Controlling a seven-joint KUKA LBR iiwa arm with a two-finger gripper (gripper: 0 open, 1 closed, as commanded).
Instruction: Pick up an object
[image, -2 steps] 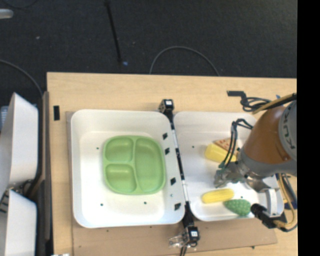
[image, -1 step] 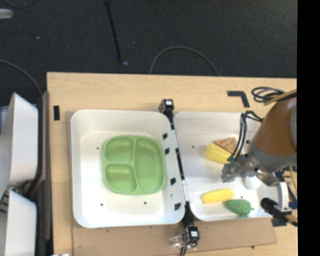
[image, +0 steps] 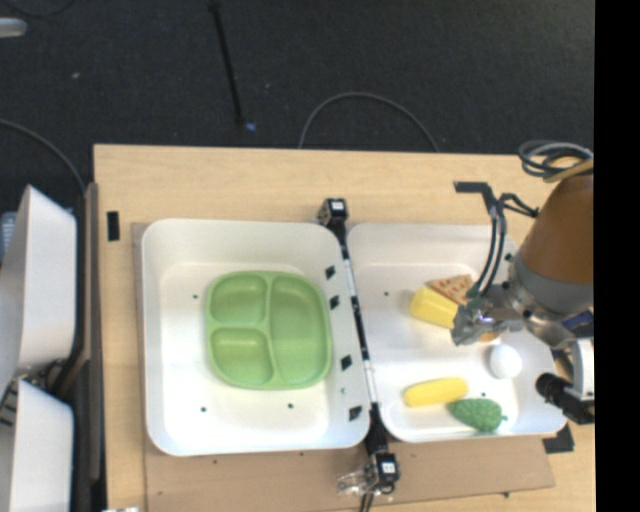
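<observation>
Your nearest target, the yellow block (image: 434, 307), lies in the right bin (image: 400, 420) toward its far edge, touching a waffle-patterned piece (image: 456, 287) behind it. The gripper (image: 470, 327) sits just beside the block on its right; you cannot tell its state here. This looks like the approach step: next, centre over the block and descend. A yellow banana (image: 435, 392), green toy (image: 477, 414) and white ball (image: 505, 361) lie nearer the front edge; the left bin (image: 170, 400) holds a green tray (image: 269, 329).

A pale wooden bench (image: 250, 180) stands on dark carpet (image: 150, 70).
</observation>
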